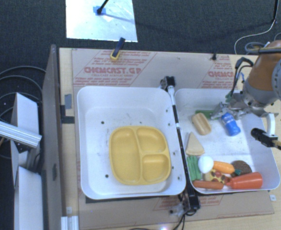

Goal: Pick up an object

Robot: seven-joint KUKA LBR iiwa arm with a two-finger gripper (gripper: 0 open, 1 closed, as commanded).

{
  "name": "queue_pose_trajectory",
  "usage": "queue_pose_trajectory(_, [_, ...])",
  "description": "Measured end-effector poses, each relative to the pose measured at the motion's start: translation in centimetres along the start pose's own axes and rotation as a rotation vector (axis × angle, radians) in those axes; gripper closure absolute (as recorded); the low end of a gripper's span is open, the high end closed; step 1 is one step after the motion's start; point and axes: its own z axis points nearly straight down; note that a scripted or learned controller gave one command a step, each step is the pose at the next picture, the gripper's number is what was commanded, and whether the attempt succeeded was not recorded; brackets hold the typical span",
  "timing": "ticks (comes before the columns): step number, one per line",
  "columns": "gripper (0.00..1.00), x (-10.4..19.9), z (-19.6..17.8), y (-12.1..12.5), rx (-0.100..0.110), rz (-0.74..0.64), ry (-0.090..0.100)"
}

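Two white bins on bench; gripper (pixel 228 110) low in right bin (pixel 274 176), beside blue can (pixel 231 125). Finger state indeterminate. Risk: can rolling aside, grasp missed.

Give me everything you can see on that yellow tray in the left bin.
The yellow tray lies flat, right side up, on the floor of the left bin, toward the bin's near right part. It looks like matte moulded plastic, a rounded square with a raised rim. Ridges split it into three compartments: one long section down its left side, two smaller ones stacked on the right. All three look bare. It sits slightly turned against the bin walls. Its right edge runs close to the bin's right wall; whether they touch, I cannot tell.
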Motion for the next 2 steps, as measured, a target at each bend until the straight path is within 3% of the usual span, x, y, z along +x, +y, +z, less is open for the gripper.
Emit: queue_pose_trajectory(2, [0.0, 0.1, -0.5, -2.1, -0.002, -0.003, -0.002])
